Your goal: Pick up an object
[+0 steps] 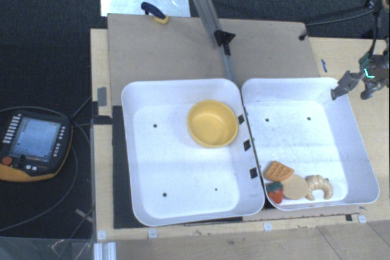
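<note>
1. I see the gripper [353, 86] at the far right of my view, just over the upper right corner of the right bin [304, 131]. It is apart from everything in the bins.
2. Little of the arm is in frame: a grey wrist piece with a small teal light on it, reaching in from the right edge. I cannot see the orange band from here.
3. Two dark finger-like parts point left and down toward the bin rim. They look slightly spread, but at this size I cannot tell whether the tool is open or closed. Nothing is visible between them.
4. The candidate objects sit well below and left of the tool, clustered in the near corner of the right bin: an orange wedge-shaped piece [278, 170], a small red item [276, 195], a pale tan round piece [295, 187] and a croissant-shaped piece [320, 186]. The four lie close together, some touching.
5. Farther left of the tool, in the left bin [152, 155], a yellow bowl [212, 123] stands upright near that bin's upper right area.
6. Far to the left, off the bench, lies a teach pendant [33, 143] with a lit screen. I cannot read any text on it, nor any label or brand elsewhere.
</note>
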You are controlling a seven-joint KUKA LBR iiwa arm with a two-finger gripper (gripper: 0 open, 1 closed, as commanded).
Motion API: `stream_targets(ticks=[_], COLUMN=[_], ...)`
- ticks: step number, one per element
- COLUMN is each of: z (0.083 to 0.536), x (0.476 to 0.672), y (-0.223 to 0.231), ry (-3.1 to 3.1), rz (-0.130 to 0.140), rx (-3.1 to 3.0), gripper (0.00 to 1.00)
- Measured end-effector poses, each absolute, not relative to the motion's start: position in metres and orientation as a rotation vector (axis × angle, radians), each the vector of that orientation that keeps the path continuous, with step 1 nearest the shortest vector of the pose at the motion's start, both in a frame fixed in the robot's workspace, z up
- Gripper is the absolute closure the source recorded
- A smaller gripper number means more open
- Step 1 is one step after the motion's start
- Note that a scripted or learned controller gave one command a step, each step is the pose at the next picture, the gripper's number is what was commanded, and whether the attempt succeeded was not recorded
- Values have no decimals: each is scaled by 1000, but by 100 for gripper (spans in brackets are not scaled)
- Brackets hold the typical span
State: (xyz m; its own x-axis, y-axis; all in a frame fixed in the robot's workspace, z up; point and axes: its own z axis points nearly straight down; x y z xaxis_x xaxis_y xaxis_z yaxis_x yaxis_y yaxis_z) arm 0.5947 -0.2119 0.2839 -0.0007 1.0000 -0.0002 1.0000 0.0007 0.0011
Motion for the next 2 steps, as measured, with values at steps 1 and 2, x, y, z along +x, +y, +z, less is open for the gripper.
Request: stream_targets(ticks=[1, 2], z=[284, 221], x=[595, 595], y=[-212, -213], ry=[2222, 2224], rz=[1, -3], rx=[2220, 2224], gripper=[0, 0])
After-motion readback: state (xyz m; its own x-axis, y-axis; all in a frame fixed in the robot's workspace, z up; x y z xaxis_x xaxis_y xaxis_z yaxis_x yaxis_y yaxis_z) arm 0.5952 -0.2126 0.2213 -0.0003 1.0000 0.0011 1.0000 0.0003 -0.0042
